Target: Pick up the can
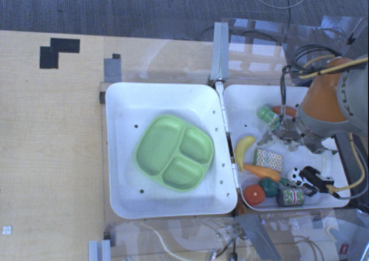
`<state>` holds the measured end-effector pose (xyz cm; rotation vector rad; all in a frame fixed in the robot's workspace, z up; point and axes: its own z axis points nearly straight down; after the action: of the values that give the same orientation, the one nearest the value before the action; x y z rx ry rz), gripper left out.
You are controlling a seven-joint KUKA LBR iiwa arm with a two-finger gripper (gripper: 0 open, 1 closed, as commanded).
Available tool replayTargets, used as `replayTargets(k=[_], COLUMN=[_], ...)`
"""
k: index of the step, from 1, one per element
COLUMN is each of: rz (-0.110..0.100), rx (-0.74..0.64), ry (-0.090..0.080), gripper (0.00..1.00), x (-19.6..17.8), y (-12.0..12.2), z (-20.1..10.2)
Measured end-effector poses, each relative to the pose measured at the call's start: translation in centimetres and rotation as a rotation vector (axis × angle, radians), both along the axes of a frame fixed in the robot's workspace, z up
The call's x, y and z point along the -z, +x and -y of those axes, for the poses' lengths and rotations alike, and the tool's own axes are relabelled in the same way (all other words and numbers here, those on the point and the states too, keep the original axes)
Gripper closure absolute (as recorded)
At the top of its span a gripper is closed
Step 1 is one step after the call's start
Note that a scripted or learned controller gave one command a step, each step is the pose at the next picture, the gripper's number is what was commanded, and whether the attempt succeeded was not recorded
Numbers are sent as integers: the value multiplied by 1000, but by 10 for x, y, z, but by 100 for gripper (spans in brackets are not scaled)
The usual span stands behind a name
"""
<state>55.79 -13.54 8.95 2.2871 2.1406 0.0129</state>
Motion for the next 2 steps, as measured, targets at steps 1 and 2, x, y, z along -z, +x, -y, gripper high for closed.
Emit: replayTargets(k=[1,2], rz=[1,4], rx=[11,20], ry=[-4,-2], gripper=[0,0], x=[0,0], y=[-67,-66], z=[48,0])
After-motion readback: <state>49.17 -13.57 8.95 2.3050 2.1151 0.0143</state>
